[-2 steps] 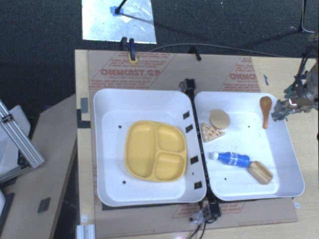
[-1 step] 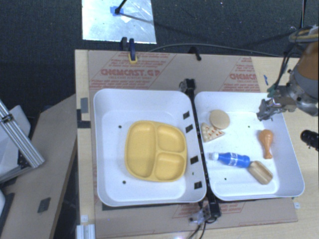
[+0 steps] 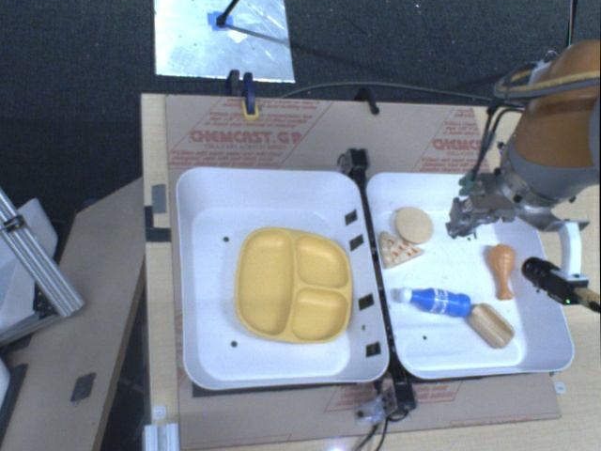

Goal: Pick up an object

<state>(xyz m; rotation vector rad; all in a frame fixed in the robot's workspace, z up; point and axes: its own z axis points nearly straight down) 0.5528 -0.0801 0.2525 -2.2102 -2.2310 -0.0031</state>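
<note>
While the grey arm [image 3: 554, 130] with its orange band reaches in from the upper right of the frame, its gripper [image 3: 465, 216] hangs over the upper part of the right bin [image 3: 545, 346], close to that bin's far wall. Whether the fingers are released or clenched cannot be told at this size; nothing is seen between them.

Just left of the gripper, a round tan disc [image 3: 413, 225] lies on the bin floor, and a pale wedge with a ridged pattern [image 3: 398, 251] touches its lower left edge. Right of centre in the same bin lies an orange drumstick-shaped toy [image 3: 502, 269], set roughly upright in the frame. Below it, toward the lower right, a blue bottle with a white cap [image 3: 435, 301] lies on its side, its blue end meeting a tan wooden block [image 3: 491, 325].

Filling much of the left bin [image 3: 207, 214], in the middle of the frame, is a yellow divided plate [image 3: 293, 284] with three compartments. Both bins sit side by side on a brown board on the worktop [image 3: 282, 125], which carries red lettering.
</note>
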